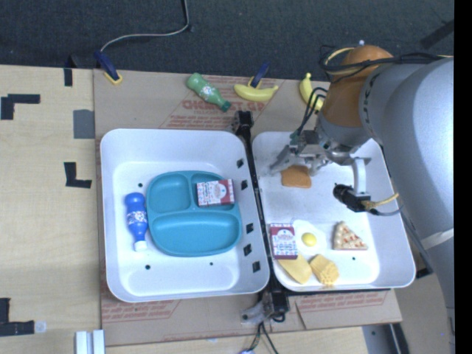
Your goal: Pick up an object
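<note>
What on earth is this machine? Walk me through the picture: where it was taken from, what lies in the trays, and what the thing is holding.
One camera looks down at a slant on a bench. The big grey shape with the orange band is a robot arm reaching in from the right. Its hand hangs low over a brown toast-like piece in the right bin; whether it grips it is unclear. That bin also holds a fried egg, a pizza slice, a small carton and yellow toy foods. The left bin holds a blue divided tray with another carton, and a blue bottle.
</note>
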Tool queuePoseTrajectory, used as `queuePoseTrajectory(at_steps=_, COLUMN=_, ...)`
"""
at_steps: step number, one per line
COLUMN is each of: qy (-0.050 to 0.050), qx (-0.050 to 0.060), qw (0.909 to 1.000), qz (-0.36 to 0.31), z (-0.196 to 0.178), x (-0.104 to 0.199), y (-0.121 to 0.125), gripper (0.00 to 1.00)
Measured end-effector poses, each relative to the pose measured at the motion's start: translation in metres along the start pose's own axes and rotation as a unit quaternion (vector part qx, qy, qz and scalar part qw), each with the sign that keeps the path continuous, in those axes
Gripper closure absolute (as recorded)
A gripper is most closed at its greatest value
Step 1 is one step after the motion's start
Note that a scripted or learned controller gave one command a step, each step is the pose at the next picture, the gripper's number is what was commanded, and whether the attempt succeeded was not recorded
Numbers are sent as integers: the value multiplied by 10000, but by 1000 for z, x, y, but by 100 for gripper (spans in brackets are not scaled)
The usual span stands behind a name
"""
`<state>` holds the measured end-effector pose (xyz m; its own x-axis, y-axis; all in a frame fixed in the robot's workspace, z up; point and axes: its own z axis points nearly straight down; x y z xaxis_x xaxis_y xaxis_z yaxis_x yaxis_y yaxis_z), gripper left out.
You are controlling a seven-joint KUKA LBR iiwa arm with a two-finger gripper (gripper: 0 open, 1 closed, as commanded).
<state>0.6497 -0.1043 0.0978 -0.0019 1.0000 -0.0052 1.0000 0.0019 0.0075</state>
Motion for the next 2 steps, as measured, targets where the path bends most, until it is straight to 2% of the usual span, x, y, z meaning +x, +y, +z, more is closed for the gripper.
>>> queuePoseTrajectory(at_steps=1, qy=2, qx=6, qw=10000, qz=0, z=-9, x=0, y=0, gripper=100)
queuePoseTrajectory(at_steps=2, qy=2, qx=6, qw=10000, qz=0, z=-9, x=0, y=0, gripper=0)
